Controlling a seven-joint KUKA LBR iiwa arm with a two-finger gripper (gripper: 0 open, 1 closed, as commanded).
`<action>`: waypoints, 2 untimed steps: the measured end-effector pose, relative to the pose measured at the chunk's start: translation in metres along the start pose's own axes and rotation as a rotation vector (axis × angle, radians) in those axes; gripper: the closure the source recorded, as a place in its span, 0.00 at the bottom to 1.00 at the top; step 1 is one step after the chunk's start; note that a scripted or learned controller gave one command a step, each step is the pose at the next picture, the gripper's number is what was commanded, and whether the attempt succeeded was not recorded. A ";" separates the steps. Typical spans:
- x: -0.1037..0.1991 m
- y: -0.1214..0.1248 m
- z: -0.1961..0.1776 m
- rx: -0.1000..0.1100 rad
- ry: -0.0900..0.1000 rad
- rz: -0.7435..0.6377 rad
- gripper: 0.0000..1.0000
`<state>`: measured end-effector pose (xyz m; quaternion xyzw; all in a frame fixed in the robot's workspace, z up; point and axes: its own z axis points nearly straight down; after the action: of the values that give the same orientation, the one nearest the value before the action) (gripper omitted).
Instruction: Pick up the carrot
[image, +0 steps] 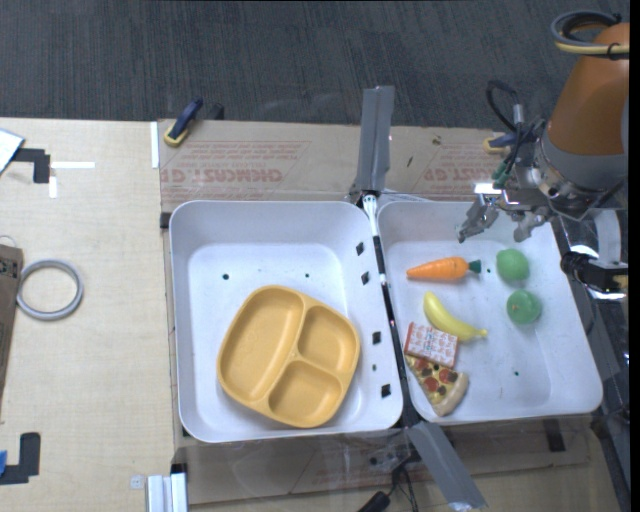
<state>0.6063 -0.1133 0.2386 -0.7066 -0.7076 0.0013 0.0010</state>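
We see the gripper (497, 220) hovering with fingers spread and nothing between them, the carrot (438, 269) lying just below-left of it, and we judge it a light, stiff, smooth toy best pinched across its thick middle.

Faint red print — upside down, unreadable — runs along the cardboard sheet (270, 160).

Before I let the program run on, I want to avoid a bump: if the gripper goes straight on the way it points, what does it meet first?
The gripper points down and leftward; likely the right bin floor just above the carrot, though depth is unclear.
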 end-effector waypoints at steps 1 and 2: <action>-0.005 0.038 0.105 -0.001 0.000 -0.070 0.00; 0.010 0.033 0.147 -0.002 0.000 -0.048 0.00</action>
<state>0.6384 -0.1029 0.0917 -0.6894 -0.7244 0.0008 0.0003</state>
